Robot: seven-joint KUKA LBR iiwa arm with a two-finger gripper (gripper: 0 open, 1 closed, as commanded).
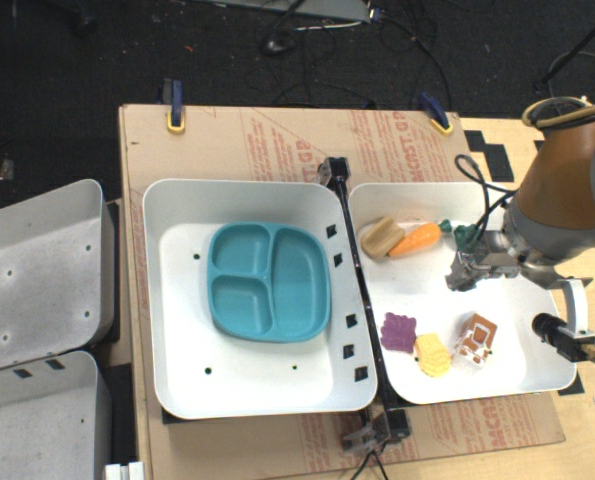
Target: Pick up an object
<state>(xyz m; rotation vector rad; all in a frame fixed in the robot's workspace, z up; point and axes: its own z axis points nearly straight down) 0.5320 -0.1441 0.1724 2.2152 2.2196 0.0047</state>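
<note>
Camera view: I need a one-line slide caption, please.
Gripper poised in right bin near carrot; teal divided plate in left bin.

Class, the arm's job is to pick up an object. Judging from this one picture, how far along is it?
Done: the gripper has reached into the right bin, above the toys. In hand: nothing visibly; I cannot tell how its fingers are set. Left: the whole pick. The carrot, tan bread piece, purple piece, yellow piece and small orange-white toy all lie on the bin floor; the teal tray sits in the left bin.
</note>
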